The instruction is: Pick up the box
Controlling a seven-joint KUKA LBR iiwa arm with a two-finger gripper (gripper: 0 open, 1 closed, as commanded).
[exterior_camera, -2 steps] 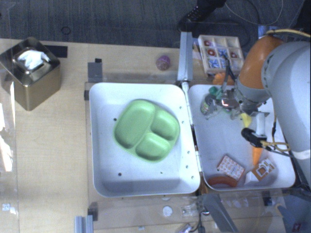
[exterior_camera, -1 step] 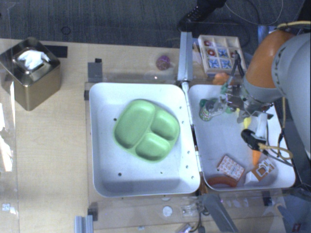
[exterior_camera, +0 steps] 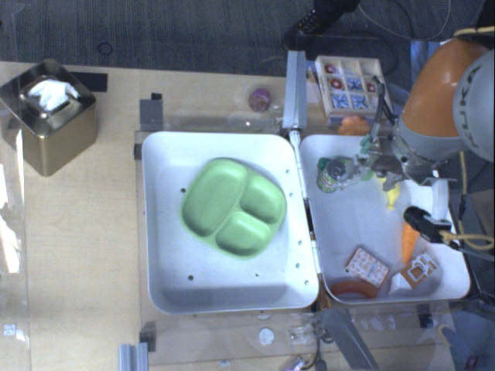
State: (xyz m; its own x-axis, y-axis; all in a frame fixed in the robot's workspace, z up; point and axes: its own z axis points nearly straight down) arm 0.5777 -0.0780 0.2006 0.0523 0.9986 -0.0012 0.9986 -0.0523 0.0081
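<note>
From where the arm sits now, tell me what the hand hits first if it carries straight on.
The hand points left across the right bin. First in line is probably the small round greenish can beside it, though depth is unclear.

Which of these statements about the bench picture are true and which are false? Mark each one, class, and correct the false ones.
1. The green plate lies in the left bin. True.
2. The small patterned box lies in the left bin. False: it lies in the right bin, near its front edge.
3. The gripper hangs over the right bin. True.
4. The green plate has a single compartment. False: it has three.
5. A brass-coloured tissue box stands on the bench left of both bins. True.
</note>
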